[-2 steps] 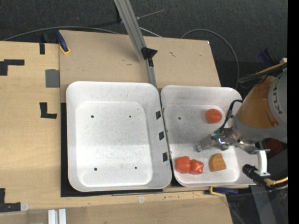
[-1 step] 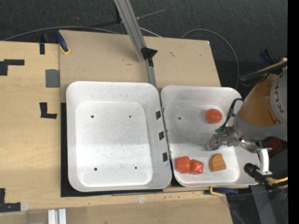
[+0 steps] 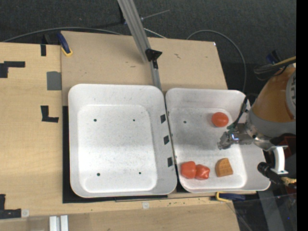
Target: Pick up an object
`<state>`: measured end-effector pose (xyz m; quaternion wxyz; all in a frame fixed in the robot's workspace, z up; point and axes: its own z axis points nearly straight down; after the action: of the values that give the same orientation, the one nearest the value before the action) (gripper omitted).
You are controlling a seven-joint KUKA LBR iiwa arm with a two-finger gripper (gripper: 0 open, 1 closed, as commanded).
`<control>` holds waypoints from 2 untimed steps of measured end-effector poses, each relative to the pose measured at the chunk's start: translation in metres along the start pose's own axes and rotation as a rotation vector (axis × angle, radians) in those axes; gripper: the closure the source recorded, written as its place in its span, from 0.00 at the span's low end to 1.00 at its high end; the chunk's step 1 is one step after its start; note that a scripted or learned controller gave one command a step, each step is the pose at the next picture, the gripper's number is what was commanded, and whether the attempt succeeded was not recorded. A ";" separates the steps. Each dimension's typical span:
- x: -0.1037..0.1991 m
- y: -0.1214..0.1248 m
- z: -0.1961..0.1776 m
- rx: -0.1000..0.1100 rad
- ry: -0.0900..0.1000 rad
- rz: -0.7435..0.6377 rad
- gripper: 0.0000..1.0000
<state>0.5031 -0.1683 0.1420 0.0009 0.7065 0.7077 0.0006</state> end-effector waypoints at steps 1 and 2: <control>0.003 -0.001 -0.042 0.000 0.000 0.000 1.00; 0.003 0.001 -0.087 -0.002 -0.001 0.000 1.00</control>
<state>0.5036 -0.1656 0.2287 0.0018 0.7064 0.7078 0.0008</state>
